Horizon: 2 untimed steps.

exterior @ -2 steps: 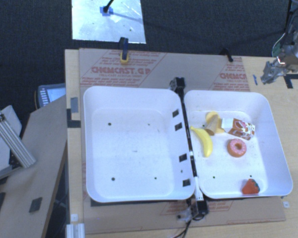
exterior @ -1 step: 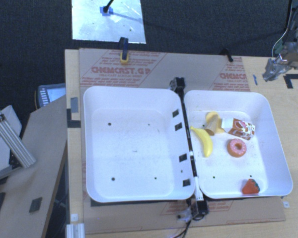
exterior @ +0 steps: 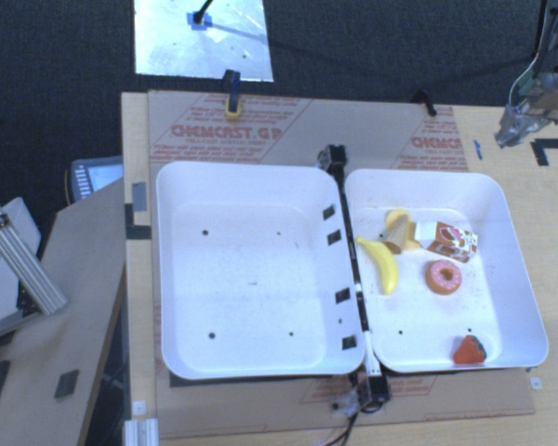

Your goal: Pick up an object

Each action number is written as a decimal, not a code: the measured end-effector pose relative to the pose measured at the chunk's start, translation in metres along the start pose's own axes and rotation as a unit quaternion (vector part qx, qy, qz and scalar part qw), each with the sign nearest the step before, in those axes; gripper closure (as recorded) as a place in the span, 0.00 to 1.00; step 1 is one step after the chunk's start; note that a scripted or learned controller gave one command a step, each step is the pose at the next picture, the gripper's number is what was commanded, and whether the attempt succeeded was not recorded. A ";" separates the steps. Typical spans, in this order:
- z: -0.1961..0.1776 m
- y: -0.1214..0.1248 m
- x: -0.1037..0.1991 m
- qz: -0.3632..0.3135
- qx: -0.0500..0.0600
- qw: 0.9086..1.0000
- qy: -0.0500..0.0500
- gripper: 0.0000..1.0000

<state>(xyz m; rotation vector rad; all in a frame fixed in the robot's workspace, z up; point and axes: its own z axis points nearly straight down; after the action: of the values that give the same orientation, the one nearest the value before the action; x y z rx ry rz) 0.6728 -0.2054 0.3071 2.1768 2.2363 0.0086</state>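
I see two shallow white plastic bins: the left bin is plain white with a few dark specks, the right bin white too. In it lie a curved yellow banana, a tan ring doughnut with pink icing, a small red-and-white printed carton and a red strawberry with a dark green cap. Beneath is pale brown cardboard with red lettering.

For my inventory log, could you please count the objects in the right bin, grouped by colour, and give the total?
Yellow: 2, the banana and the yellow wedge
Red and white: 1, the small carton
Pink-orange: 1, the donut
Red: 1, the strawberry
Total: 5
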 end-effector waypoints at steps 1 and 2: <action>-0.011 0.001 0.000 -0.003 -0.002 1.000 -0.001 1.00; -0.023 0.002 0.000 -0.005 -0.004 1.000 -0.003 1.00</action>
<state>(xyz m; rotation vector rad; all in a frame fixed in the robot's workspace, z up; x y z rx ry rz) 0.6747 -0.2047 0.3302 2.1590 2.2404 0.0117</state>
